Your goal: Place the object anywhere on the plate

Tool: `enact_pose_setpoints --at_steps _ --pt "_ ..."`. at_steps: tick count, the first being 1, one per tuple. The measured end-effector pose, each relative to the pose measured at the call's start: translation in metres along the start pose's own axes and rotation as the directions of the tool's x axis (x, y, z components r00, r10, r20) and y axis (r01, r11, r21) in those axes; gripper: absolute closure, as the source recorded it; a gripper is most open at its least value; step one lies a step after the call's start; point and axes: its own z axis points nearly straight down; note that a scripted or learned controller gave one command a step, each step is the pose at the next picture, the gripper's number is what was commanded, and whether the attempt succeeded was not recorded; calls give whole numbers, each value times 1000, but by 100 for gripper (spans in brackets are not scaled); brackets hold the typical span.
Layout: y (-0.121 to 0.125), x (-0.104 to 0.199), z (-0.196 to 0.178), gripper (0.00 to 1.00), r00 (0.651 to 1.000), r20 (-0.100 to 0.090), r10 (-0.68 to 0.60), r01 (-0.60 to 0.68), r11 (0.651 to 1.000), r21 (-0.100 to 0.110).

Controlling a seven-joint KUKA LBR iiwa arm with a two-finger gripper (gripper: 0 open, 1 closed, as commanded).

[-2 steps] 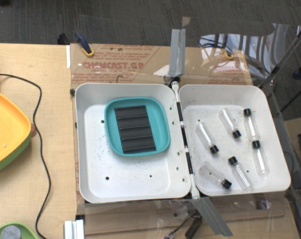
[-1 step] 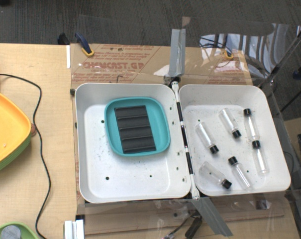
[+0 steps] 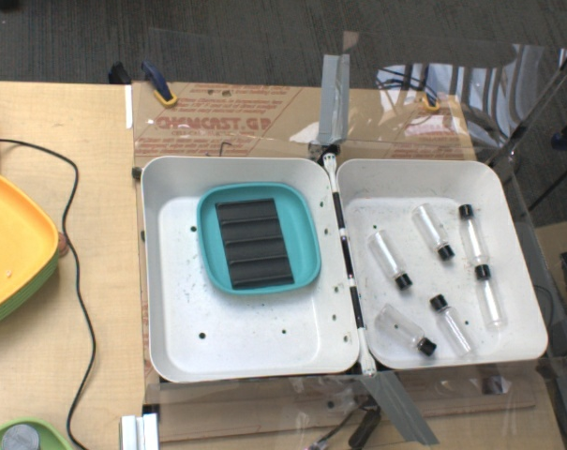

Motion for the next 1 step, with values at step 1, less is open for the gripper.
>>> enact_pose_setpoints --at_steps 1 --pt "2 11 0 0 1000 0 0 0 1000 0"
